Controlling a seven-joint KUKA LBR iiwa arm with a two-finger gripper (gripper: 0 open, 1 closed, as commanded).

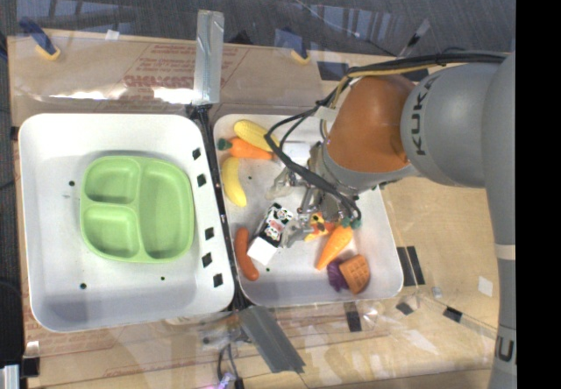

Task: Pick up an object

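The two-finger gripper (308, 208) hangs low inside the right white bin (379, 284), at the end of the grey arm (460, 124) with its orange band (372, 124) — whether its fingers are spread or closed cannot be told from this slanted overhead view, since cables and the wrist crowd them.

Just to the gripper's left lies a small white carton with black cow patches (272, 234), tilted, close against the fingertips; contact cannot be judged. Further left of that carton a red-orange sausage-shaped toy (244, 254) lies along the bin's left wall. Just below and right of the gripper sits an orange plastic carrot (335, 244), and beyond it, nearer the bin's lower edge, a purple and orange chunky toy (349, 273). Up and left of the gripper are a pale yellow banana-shaped toy (232, 181), a second orange carrot-like toy (246, 150) and a yellow corn cob toy (251, 130) — all near the bin's upper left corner.

Well to the left of the gripper, the left white bin (44, 203) holds a light green three-compartment plastic tray (138, 208), lying flat in its middle.
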